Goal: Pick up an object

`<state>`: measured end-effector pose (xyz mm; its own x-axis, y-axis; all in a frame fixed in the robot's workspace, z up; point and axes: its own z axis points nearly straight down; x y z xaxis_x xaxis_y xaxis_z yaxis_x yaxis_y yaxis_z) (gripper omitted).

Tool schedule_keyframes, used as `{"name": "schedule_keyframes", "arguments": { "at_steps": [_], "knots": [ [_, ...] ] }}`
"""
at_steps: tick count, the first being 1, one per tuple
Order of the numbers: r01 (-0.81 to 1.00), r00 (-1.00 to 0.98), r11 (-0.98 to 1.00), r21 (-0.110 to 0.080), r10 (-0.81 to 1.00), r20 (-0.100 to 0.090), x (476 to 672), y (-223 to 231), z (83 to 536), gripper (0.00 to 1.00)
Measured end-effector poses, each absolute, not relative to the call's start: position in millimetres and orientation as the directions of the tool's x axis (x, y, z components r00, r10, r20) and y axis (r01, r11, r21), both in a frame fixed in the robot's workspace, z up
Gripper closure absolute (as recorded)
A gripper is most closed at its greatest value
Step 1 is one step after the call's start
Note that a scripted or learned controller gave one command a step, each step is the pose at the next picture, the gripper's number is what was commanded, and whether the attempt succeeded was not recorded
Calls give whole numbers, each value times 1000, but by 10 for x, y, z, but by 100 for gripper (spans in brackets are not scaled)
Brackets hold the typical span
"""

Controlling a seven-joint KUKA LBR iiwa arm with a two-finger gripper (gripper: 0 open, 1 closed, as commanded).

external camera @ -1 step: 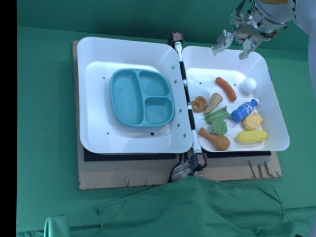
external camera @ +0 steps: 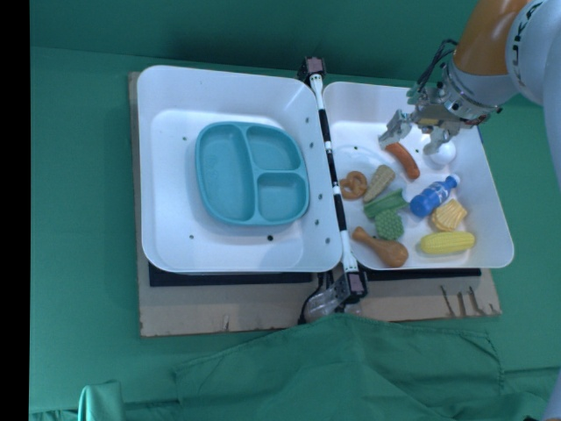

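Observation:
My gripper [external camera: 413, 137] hangs over the back of the right bin [external camera: 495, 226], open, with nothing between its fingers. A red sausage [external camera: 403, 160] lies just below and in front of it. A white egg [external camera: 446, 153] sits right beside the right finger [external camera: 435, 141]. Further forward in the same bin lie a pretzel [external camera: 354, 184], a pale corn piece [external camera: 379, 182], a green pea pod [external camera: 384, 203], a broccoli floret [external camera: 389, 225], a chicken drumstick [external camera: 382, 248], a blue bottle [external camera: 433, 196], a yellow wedge [external camera: 448, 215] and a yellow corn cob [external camera: 446, 243].
The left bin [external camera: 166, 103] holds a teal divided plate [external camera: 252, 172]. A black-and-white bar [external camera: 331, 169] runs between the two bins. Green cloth [external camera: 351, 367] covers the bench in front. The grey and orange arm [external camera: 508, 33] comes in from the upper right.

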<state>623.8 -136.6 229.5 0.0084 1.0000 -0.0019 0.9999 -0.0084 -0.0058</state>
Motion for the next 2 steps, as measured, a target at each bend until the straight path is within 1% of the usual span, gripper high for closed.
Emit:
{"name": "schedule_keyframes", "arguments": {
  "at_steps": [1,2],
  "knots": [
    [1000,-1,1,8,1000,0,6334,-1619,1922,0],
    [1000,5,-5,11,1000,-4,6337,-1651,2028,100]
  ]
}}
